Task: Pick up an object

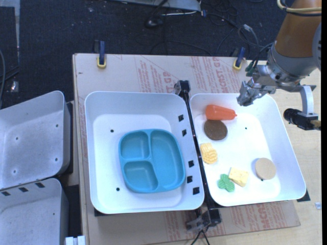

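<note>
The right bin (286, 152) holds several toy food pieces. An orange carrot (220, 112) lies near its far edge, with a brown round patty (215, 130) just in front of it. A yellow ridged piece (208, 153) rests by the left wall. Nearer the front are a green leafy piece (226, 183), a yellow cheese wedge (238, 176) and a tan round cookie (264, 169). My gripper (244, 98) hangs over the bin's far edge, just right of the carrot, with nothing seen between its fingers.
The left bin (102, 111) carries a blue divided plate (151, 160). A black divider (191, 137) runs between the two bins. Yellow clamps (101, 60) sit at the board's far corners. Spare white bins (30, 131) lie off to the left.
</note>
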You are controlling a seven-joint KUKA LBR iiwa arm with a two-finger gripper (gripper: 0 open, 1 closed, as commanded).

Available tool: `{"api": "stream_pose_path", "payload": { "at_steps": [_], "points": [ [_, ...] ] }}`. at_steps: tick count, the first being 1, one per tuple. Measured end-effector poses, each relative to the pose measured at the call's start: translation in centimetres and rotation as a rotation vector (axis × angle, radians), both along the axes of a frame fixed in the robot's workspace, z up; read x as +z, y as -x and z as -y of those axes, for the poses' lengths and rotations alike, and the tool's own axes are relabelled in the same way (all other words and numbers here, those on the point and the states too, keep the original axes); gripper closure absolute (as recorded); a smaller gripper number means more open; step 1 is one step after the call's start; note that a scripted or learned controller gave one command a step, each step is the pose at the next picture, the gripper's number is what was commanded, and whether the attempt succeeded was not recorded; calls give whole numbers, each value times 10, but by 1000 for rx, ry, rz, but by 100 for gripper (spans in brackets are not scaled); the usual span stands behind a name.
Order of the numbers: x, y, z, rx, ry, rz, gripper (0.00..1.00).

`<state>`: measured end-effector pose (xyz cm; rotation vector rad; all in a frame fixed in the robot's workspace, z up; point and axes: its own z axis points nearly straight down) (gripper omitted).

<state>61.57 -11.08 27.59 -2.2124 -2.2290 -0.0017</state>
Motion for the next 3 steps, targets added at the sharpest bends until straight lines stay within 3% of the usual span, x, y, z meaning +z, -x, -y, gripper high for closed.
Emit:
{"api": "stream_pose_path", "payload": {
  "at_steps": [3],
  "points": [
    [-41, -20, -161, 1, 0, 0, 100]
  ]
}}
